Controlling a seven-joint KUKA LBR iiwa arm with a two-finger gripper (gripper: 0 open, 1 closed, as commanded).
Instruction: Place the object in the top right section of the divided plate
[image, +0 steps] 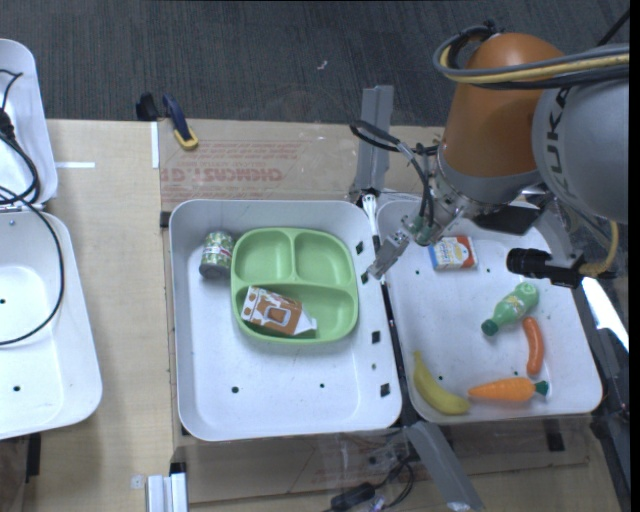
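Note:
A green divided plate (296, 283) lies in the left bin (280, 400). Its two upper sections are bare, and a brown and white packet (273, 311) rests in its large lower section. My gripper (408, 240) hangs over the far left corner of the right bin (450, 330), close to the wall between the bins. It is to the right of the plate's top right section. A small red, white and blue carton (453, 253) lies just right of the gripper. Nothing can be seen held in the gripper.
A small green can (215, 253) stands left of the plate. The right bin also holds a green bottle (510, 308), an orange sausage (534, 345), a carrot (507, 391) and a banana (437, 390). The arm's orange wrist (500, 110) looms over the right bin's far edge.

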